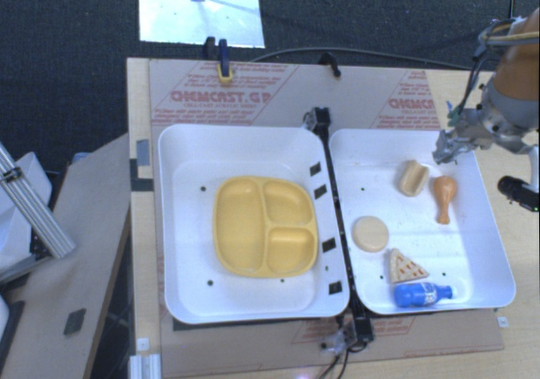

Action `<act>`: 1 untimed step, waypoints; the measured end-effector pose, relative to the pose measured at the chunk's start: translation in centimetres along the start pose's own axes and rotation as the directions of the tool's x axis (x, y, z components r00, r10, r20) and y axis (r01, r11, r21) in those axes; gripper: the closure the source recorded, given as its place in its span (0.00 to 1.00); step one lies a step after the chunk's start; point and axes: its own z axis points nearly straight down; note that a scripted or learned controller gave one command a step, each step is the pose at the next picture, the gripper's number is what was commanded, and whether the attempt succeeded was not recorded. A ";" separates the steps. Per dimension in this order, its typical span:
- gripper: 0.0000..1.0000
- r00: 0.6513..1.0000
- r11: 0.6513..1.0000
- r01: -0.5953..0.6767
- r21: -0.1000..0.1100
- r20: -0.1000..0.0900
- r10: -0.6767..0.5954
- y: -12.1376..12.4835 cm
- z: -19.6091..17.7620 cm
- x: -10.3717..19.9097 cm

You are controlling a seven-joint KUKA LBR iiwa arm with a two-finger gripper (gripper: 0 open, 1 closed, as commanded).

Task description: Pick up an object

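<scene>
Glossy yellow compartment tray; round beige disc; blue bottle.

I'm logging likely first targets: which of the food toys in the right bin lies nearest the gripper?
The tan bread piece, just below-left of the gripper. The drumstick lies slightly farther; the round cookie, pizza slice and blue bottle are farther toward the front.

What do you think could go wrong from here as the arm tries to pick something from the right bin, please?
The gripper hangs near the right white bin's far rim, so a descent might clip it. The tan bread-roll piece and orange drumstick toy lie close together, so one could get nudged. The blue plastic bottle may roll.
</scene>
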 end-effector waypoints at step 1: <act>1.00 1.000 1.000 0.003 0.001 0.000 -0.003 0.7 -4.5 -0.1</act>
